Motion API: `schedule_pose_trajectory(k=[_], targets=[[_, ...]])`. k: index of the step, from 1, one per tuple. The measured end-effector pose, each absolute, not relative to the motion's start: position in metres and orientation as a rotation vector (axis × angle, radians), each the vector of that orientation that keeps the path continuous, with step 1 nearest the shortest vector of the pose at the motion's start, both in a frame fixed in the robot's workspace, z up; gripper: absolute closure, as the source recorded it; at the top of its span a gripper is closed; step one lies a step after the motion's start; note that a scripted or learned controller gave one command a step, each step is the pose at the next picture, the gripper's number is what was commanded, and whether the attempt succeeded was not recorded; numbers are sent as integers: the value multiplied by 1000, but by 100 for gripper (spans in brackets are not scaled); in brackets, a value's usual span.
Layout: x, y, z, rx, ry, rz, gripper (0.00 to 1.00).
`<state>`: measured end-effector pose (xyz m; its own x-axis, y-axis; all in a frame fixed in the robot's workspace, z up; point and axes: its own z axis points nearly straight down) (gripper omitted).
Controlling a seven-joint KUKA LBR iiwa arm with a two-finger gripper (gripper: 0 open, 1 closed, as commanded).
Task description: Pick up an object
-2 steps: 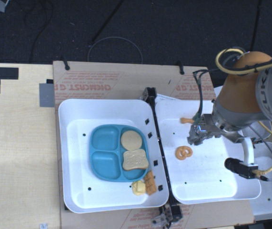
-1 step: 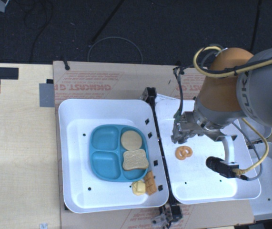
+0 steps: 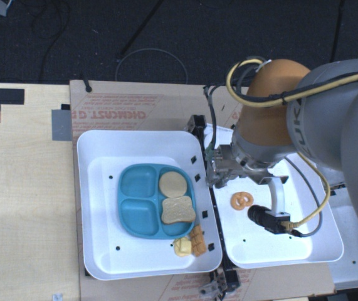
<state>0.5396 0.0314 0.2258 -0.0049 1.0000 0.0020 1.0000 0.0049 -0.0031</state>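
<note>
A small orange pretzel (image 3: 241, 200) lies on the floor of the right bin (image 3: 304, 249). My gripper (image 3: 219, 173) hangs low at that bin's left wall, just left of the pretzel and slightly above it in the picture. The grey arm with its orange band (image 3: 273, 89) covers the upper part of the right bin. In the left bin (image 3: 97, 168) a blue divided plate (image 3: 138, 209) holds a round tan biscuit (image 3: 173, 184) and a slice of toast (image 3: 178, 211). A yellow piece (image 3: 182, 247) and an orange piece (image 3: 197, 240) lie by the plate's lower right corner.
The wall between the two bins (image 3: 211, 224) runs right under my gripper. A black cable fitting (image 3: 268, 219) with a yellow cable hangs from the arm beside the pretzel. Brown cardboard (image 3: 135, 108) lies under both bins, with pale bench top to the left.
</note>
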Motion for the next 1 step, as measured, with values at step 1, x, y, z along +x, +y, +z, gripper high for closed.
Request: schedule_pose_trajectory(k=[1], targets=[[560,83,220,-2214,-2224,2,100]])
